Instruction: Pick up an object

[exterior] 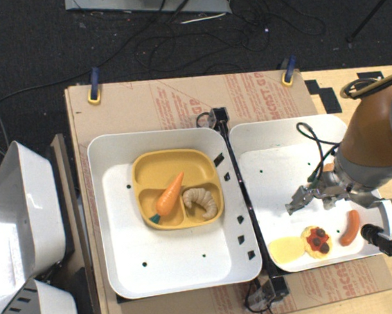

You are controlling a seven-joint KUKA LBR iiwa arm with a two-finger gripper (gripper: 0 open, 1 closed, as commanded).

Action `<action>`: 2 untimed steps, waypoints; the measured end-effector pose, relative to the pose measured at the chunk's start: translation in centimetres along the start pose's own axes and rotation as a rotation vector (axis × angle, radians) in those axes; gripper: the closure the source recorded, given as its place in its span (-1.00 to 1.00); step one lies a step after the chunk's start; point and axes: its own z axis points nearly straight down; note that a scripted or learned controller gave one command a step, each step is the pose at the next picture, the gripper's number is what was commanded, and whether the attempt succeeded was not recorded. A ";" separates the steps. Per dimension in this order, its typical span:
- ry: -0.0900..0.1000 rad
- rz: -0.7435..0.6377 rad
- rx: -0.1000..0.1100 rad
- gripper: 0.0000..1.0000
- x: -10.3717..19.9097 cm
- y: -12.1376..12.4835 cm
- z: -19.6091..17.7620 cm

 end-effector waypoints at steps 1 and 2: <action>0.000 0.000 -0.002 -1.00 0.1 -0.1 4.0; -0.001 0.001 -0.006 1.00 0.1 0.0 2.7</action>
